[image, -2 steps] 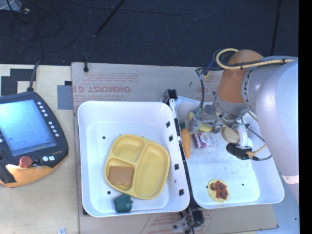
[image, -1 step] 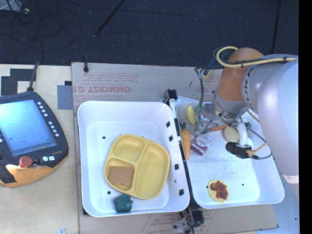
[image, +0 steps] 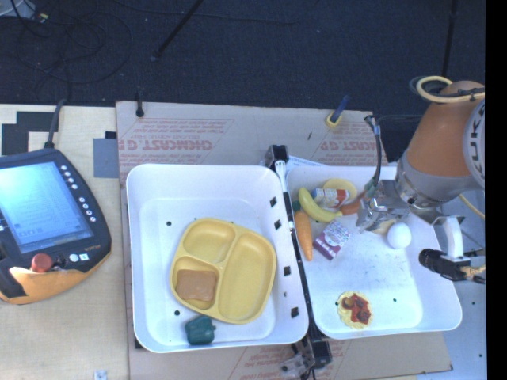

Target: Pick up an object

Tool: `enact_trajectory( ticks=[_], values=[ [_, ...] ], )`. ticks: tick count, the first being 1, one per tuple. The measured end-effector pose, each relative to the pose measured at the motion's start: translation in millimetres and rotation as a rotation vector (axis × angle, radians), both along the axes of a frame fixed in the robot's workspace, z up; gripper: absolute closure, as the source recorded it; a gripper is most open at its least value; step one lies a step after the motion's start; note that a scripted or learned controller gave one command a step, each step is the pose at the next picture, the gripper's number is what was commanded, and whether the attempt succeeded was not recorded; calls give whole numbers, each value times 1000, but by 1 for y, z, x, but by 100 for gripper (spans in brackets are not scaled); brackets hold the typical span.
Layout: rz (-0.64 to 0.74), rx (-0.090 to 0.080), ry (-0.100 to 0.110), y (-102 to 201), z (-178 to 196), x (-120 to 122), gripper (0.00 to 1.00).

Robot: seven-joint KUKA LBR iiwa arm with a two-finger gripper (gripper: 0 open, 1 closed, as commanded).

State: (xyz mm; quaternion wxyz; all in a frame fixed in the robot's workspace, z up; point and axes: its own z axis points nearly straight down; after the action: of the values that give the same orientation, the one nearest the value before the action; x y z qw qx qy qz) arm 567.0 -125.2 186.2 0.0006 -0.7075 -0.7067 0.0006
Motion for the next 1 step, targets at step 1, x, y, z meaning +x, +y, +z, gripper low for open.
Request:
enact_trajectory(
  ticks=[1],
  values=[
    [-1, 1, 2, 0, -1, -1, 0]
  ],
)
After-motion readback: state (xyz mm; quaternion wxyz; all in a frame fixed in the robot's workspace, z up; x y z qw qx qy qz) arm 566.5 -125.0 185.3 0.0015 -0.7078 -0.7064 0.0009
